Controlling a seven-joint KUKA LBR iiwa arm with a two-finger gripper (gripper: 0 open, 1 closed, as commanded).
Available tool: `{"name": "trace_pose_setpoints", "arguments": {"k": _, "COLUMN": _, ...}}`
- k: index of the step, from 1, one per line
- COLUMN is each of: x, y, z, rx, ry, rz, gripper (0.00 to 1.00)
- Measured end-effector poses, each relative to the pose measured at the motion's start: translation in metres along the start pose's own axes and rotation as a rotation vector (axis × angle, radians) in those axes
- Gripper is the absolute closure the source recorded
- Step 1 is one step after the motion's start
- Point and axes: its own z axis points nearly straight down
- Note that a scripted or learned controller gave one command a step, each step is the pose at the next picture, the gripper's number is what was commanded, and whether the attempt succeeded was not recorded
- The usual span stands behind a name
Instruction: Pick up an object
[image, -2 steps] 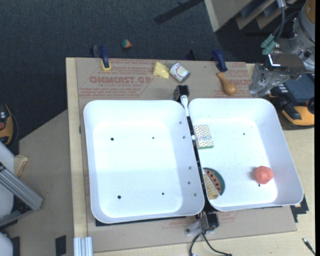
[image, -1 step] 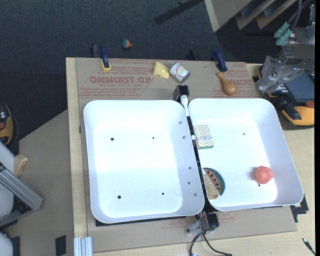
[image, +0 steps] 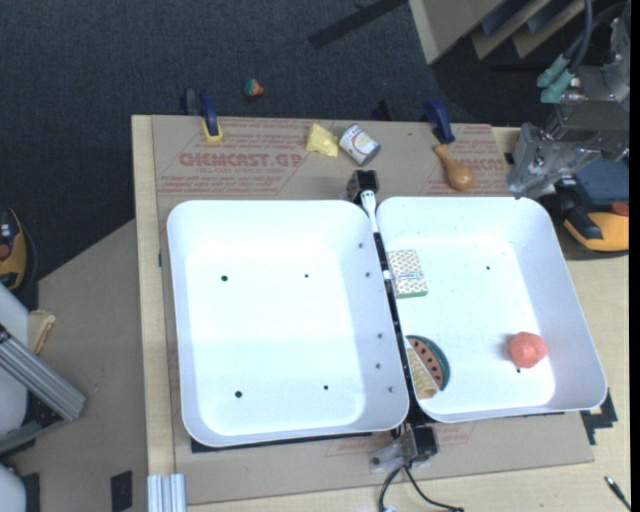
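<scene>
Objects in right bin (image: 560, 262): three. One red ball (image: 527, 348) lower right, one patterned box (image: 408, 273) at left wall, one round striped piece (image: 425, 366) in lower-left corner. Left bin (image: 200, 240): bare. Gripper (image: 540, 172) at upper right of frame, above the bin's corner; jaw state cannot be told.

place: robot lab or workshop | signs: two white bins (image: 270, 415) on a cardboard-covered bench (image: 240, 155), held by blue clamps (image: 209, 115) | dark carpet floor (image: 90, 60) | loose cables (image: 405, 490)
</scene>
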Motion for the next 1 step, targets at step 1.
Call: {"name": "trace_pose_setpoints", "arguments": {"k": 1, "x": 0.0845, "y": -0.0005, "z": 0.0593, "rx": 0.013, "ry": -0.001, "rz": -0.008, "gripper": 1.00}}
